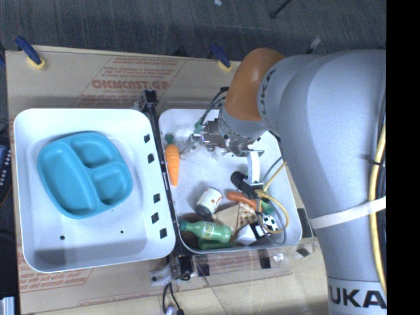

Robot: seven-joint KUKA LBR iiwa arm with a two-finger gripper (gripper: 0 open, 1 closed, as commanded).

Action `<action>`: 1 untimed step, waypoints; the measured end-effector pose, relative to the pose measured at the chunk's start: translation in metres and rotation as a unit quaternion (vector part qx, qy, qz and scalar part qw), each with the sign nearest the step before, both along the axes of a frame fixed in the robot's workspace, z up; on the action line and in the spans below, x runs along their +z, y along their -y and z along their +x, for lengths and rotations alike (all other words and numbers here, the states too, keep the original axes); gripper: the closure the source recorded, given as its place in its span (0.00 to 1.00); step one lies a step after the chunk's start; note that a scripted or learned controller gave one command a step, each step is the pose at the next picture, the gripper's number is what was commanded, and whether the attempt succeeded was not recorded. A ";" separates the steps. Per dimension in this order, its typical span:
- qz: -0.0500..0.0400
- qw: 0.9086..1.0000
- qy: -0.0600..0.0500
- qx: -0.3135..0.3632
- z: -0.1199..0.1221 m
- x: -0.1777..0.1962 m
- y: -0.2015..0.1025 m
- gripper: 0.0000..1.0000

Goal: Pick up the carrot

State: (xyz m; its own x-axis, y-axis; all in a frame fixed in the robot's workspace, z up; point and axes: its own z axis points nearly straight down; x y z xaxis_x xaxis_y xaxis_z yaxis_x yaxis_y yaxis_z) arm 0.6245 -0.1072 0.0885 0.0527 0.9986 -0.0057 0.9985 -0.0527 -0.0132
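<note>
Jaws [211, 138] hang over the upper part of the right bin [190, 118], under the orange band [249, 84] of the grey arm [328, 149], and we cannot tell from this slanted view whether they are open or closed; we see nothing between them. Just to their left we find the carrot [172, 165], lying along the left wall of that bin with its green end up, apart from the jaws. Lower in the same bin we see a small white can [209, 202], a green bottle [207, 232] on its side near the bottom wall, and some mixed small things at the lower right that we cannot name. In the left bin [39, 254] rests a blue divided plate [84, 172]. Both bins stand on the table [125, 77], which is covered with brown printed board.
</note>
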 end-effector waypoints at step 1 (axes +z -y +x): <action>-0.001 0.999 0.002 -0.051 -0.004 0.005 -0.010 0.00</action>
State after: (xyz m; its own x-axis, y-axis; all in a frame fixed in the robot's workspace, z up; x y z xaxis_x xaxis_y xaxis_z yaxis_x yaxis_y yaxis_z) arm 0.6208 -0.0968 0.0931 0.1533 0.9881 -0.0081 0.9881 -0.1534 -0.0087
